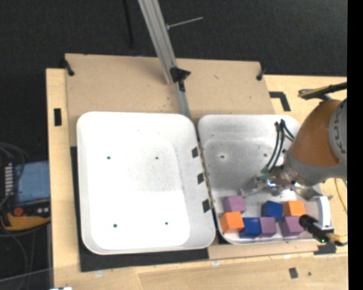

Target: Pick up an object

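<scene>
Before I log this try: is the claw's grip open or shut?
Cannot tell. The claw sits low in the right bin, above the blocks, too small and blurred.

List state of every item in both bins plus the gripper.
gripper: low in right bin, above the blocks, grip unclear
purple blocks: resting in right bin
orange blocks: resting in right bin
blue blocks: resting in right bin
left bin: upright, flat on bench
</scene>
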`<act>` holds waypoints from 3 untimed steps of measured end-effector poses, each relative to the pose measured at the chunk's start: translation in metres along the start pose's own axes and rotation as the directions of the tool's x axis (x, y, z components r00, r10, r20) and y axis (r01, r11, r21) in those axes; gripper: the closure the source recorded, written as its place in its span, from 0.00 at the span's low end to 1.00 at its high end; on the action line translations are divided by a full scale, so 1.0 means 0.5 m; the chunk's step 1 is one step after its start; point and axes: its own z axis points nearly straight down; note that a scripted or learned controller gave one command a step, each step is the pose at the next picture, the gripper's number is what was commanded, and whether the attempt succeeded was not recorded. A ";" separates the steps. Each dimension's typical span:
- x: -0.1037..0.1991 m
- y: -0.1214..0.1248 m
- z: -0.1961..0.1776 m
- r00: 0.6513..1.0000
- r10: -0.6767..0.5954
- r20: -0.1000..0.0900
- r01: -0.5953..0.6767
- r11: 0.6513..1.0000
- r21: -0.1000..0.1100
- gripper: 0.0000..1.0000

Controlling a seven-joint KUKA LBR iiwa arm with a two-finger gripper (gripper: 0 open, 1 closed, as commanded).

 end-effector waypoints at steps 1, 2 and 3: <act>-0.001 0.003 -0.025 1.000 0.007 -0.002 -0.007 1.000 -0.005 1.00; -0.025 0.011 -0.138 1.000 0.005 -0.001 -0.005 1.000 -0.004 1.00; -0.014 0.029 -0.239 1.000 -0.006 -0.002 0.006 1.000 -0.004 1.00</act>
